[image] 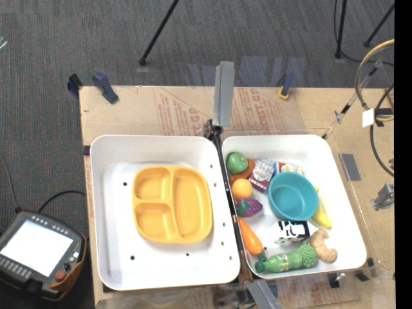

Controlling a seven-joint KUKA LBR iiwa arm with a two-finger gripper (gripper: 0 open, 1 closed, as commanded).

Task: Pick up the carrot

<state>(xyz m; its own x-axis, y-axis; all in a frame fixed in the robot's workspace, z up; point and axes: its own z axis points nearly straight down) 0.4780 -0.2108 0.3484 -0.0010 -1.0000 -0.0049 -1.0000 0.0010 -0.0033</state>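
Observation:
The carrot point(250, 236) is orange with a green tip at its lower end. It lies slanted along the left wall of the right bin point(335, 166), near the front. A purple eggplant point(249, 206) sits just above it and a green bottle point(281, 262) lies just below it.
A yellow divided plate point(172, 204) lies in the left bin point(103, 172). The right bin also holds a teal bowl point(293, 196), an orange point(241, 188), a green and red fruit point(237, 163), a small purple packet point(262, 174), a banana point(322, 217) and a tan piece point(323, 245).

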